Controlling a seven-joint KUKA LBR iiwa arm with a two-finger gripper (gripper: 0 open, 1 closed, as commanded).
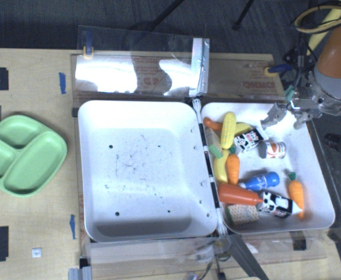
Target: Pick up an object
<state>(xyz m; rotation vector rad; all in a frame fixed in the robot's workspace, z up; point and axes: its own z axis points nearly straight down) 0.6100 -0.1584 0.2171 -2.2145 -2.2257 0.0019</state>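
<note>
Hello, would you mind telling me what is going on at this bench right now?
A robot arm reaches in from the right, with its gripper over the far corner of the right bin. That bin holds a heap of toy food: a corn cob, several carrots such as one, a blue bottle and a small can. Nothing shows between its fingers, so no object is picked yet. A green divided plate lies on the bench at the left.

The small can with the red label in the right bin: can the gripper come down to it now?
Probably yes. The can lies uncovered just below the gripper, with bare bin floor around it.
</note>
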